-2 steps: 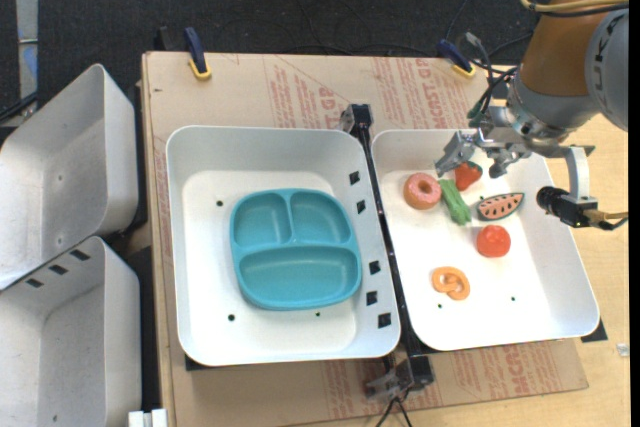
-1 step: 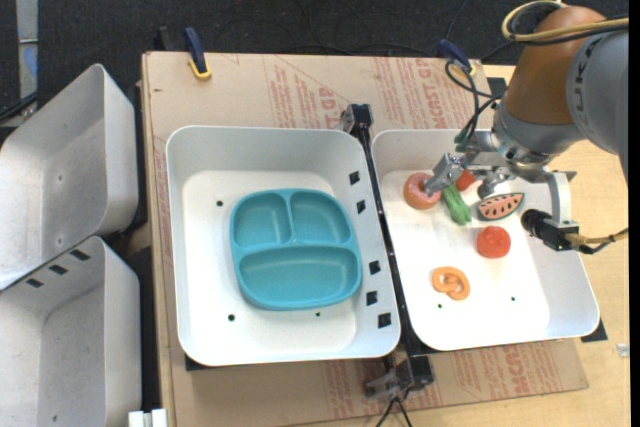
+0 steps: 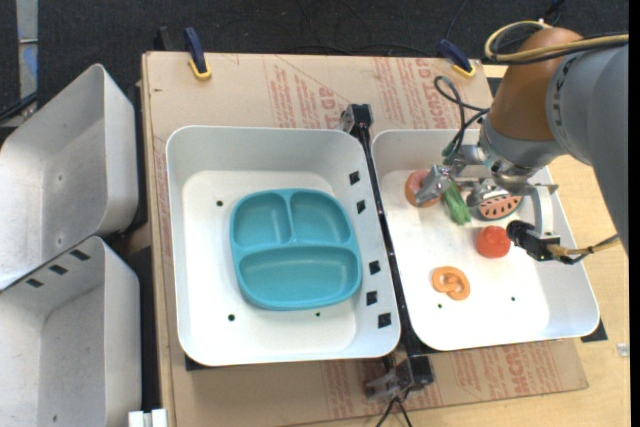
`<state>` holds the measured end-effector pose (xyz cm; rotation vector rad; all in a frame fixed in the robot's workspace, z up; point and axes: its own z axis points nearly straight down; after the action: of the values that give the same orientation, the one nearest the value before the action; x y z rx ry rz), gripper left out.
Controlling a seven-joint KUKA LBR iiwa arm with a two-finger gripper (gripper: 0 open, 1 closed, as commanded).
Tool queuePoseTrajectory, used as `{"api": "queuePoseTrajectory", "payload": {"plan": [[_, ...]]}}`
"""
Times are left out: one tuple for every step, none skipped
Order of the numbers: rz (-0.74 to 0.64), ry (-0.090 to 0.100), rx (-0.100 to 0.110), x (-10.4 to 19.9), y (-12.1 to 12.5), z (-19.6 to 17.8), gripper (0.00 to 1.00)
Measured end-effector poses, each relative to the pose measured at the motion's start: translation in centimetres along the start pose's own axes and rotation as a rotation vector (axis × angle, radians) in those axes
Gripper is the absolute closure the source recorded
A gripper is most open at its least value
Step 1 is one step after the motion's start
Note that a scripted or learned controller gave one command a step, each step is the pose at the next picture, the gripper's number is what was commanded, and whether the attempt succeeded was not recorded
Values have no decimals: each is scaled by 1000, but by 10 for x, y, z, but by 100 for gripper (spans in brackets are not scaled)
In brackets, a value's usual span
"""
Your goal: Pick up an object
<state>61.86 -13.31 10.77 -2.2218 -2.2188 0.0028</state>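
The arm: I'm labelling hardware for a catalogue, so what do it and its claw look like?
The arm is a thick, rounded grey tube with an orange band above the wrist. Its claw is small, silvery metal. Thin dark cables loop beside the wrist.

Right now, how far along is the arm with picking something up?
Done: the gripper has reached down into the right bin, among the green piece and red ball. In hand: nothing visibly lifted. Left: securing and raising one object; the orange pretzel lies untouched.
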Motion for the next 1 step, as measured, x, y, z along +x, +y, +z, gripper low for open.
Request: {"api": "queuePoseTrajectory", "payload": {"plan": [[0,-1,-5,0,1,-13,100]]}}
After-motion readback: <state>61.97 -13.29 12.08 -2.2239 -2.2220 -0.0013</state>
